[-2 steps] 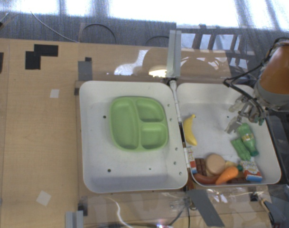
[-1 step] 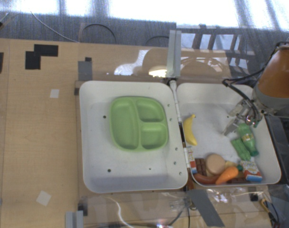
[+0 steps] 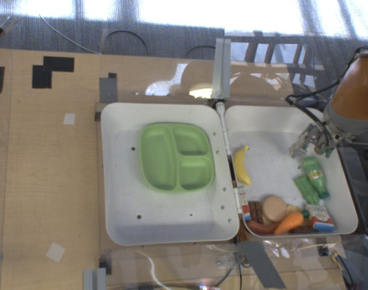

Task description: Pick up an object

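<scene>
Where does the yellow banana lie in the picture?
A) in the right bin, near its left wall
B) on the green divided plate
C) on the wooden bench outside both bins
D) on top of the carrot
A: the banana lies on the floor of the right bin, close beside the wall it shares with the left bin, which holds the green plate.

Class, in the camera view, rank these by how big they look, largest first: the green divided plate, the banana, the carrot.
1. green divided plate, clearly largest
2. banana and carrot look about alike in length, so I won't rank them.
</scene>
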`<state>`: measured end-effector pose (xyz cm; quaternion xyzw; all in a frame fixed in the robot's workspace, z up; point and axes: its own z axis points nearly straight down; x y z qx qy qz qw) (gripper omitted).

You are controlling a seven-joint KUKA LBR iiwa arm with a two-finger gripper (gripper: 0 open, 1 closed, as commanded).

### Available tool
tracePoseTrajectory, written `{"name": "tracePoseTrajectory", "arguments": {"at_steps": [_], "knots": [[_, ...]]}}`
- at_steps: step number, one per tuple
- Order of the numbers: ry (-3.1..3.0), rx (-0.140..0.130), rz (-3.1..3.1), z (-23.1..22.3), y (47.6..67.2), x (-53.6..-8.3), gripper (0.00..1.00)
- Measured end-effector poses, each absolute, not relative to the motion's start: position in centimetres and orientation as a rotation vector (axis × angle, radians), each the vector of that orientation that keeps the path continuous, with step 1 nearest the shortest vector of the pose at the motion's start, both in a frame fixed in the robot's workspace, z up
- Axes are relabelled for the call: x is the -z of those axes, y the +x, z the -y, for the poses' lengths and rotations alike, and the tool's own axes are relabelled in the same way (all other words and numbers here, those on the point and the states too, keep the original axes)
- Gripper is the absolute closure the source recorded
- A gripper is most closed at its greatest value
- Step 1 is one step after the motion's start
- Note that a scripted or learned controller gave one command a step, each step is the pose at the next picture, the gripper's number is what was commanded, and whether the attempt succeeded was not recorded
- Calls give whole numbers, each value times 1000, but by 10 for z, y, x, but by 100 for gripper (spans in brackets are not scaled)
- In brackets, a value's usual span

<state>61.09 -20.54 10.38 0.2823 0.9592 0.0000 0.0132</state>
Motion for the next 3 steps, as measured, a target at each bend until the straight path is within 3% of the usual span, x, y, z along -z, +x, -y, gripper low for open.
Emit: {"name": "tracePoseTrajectory", "arguments": {"at_steps": [1, 2, 3], "knots": [[825, -2, -3006, 170, 582, -237, 100], [830, -2, -3019, 170, 580, -230, 0], [805, -1, -3025, 185, 600, -98, 0]]}}
